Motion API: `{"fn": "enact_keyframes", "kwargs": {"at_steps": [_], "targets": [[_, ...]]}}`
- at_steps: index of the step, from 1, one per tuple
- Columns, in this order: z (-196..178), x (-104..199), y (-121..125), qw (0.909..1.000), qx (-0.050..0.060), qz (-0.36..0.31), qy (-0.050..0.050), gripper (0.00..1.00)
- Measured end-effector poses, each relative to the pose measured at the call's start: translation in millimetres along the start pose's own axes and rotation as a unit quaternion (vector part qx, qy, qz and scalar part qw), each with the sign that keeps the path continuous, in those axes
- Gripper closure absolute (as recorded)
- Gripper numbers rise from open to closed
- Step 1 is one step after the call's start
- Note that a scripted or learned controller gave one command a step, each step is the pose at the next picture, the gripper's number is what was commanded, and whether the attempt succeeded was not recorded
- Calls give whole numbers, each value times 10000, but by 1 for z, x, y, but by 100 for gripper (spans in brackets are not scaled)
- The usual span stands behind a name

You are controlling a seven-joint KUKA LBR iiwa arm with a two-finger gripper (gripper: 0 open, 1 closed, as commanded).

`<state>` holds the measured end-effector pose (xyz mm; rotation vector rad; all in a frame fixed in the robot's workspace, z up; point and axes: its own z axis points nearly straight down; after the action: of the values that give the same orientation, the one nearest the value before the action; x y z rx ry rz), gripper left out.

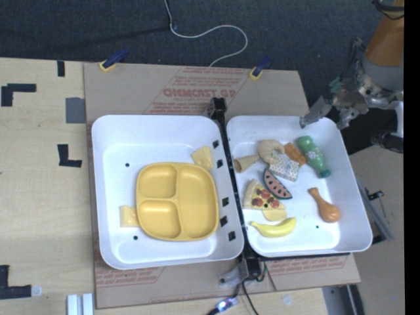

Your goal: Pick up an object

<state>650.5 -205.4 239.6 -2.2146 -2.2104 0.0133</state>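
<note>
Here the green bottle [313,155] lies flat, cap toward the bin's near-right

Toy foods lie loose in the right bin: green bottle [313,155], banana [273,227], drumstick [324,205], watermelon slice [277,184].

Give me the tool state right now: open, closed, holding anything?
Tool: above the right bin's top right corner, near the green bottle; nothing seen held; open or closed cannot be told.

The arm [387,44] is cut off at the upper right; the claw [328,110] is too blurred to read.
</note>
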Motion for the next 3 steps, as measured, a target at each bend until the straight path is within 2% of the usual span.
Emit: {"fn": "enact_keyframes", "kwargs": {"at_steps": [1, 2, 3], "targets": [[-9, 0, 2, 10000, -67, -16, -15, 0], [41, 10, 3, 10000, -54, -18, -19, 0], [86, 7, 8, 10000, -55, -22, -21, 0]]}}
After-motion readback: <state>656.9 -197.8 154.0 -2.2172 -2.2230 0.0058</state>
